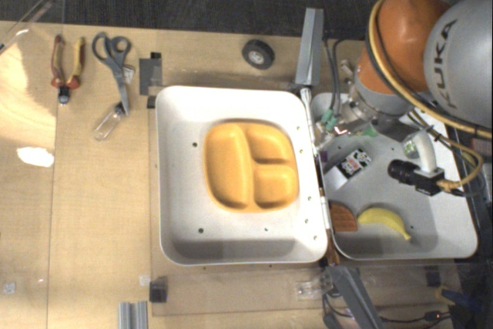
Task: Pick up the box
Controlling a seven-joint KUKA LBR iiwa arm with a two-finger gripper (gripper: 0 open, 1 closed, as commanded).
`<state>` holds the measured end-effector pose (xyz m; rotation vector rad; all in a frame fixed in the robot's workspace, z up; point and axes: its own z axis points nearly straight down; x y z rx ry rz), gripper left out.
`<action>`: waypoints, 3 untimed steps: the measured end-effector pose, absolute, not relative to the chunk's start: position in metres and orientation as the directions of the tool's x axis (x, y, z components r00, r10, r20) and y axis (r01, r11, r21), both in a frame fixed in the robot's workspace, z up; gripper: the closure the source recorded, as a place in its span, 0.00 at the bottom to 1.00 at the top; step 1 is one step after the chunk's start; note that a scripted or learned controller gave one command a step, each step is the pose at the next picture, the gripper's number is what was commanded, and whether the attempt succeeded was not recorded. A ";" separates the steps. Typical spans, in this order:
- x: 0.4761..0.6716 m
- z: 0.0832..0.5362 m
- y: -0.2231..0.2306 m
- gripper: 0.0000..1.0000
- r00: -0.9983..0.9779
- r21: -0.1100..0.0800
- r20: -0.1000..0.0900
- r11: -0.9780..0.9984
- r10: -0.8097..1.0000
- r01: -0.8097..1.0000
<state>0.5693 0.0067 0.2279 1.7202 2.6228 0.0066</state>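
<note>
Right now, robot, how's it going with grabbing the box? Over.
Gripper low at right white bin's left edge, fingers unclear. Small black-and-white box lies free beside it. Yellow banana nearby, not blocking.

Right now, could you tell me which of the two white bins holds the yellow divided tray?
The left bin: the yellow divided tray lies in its middle. The right bin holds a banana instead.

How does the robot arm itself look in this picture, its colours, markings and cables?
The arm is a bulky, rounded grey body with dark "KUKA" lettering on its shell. Next to the grey part sits a glossy orange band. Yellow cables curve around the orange part and run on along the arm. Below, the wrist area carries metal parts with small green details.
</note>
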 end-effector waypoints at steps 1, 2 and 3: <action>0.607 0.269 0.060 1.00 -0.123 0.006 0.000 0.123 0.992 0.992; 0.583 0.301 0.010 1.00 0.142 0.006 0.000 -0.142 0.990 0.990; 0.535 0.258 0.003 1.00 -0.114 0.005 0.000 0.114 0.993 0.993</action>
